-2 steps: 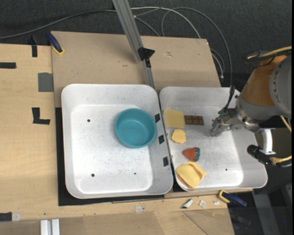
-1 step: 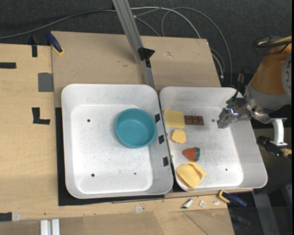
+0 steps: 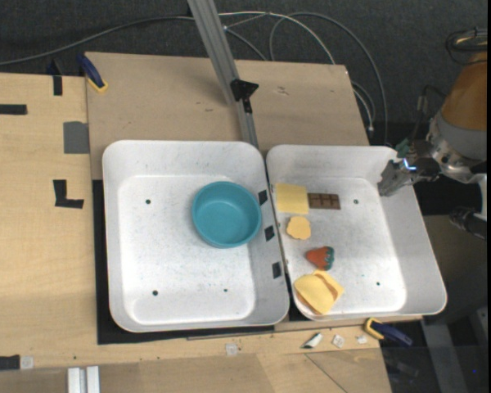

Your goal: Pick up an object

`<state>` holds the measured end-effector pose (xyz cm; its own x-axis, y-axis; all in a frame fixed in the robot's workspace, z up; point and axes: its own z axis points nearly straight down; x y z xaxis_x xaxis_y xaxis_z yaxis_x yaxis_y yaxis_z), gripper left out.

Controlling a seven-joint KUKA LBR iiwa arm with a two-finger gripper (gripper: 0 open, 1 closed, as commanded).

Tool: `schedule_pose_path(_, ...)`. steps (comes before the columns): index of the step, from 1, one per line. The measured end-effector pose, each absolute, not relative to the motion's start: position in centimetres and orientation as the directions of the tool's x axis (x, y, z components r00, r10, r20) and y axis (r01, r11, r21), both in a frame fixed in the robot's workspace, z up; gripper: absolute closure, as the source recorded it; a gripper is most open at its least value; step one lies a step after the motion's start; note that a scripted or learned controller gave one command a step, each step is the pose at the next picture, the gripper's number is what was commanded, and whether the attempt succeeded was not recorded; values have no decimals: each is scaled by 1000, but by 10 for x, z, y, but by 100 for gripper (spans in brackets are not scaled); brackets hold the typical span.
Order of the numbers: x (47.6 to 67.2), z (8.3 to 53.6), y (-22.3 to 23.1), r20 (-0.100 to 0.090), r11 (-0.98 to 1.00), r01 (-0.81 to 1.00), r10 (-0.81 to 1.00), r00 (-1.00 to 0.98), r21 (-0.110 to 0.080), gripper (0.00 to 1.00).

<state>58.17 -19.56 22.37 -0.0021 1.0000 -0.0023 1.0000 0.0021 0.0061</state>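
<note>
My end effector [image 3: 392, 178] hangs over the far right rim of the right shallow white plastic bin [image 3: 409, 244].

I cannot tell how it is set; nothing shows in it. In this bin, along its left side, lie a pale yellow flat square piece [image 3: 291, 198], a small brown chocolate-bar block [image 3: 324, 201] just right of it, a small yellow round piece [image 3: 299, 229] nearer, a red and green strawberry-like toy [image 3: 320, 257] nearer still, and a yellow folded wedge-shaped piece [image 3: 317, 291] at the near left corner. The left shallow white plastic bin [image 3: 139, 244] holds a round blue bowl [image 3: 225, 213]. Both bins sit side by side on the tan wooden worktop [image 3: 33, 219].
</note>
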Motion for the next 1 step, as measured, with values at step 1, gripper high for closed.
schedule_pose_path(1,583,277,-196,-2,2,1000,1000,-2,5,100)
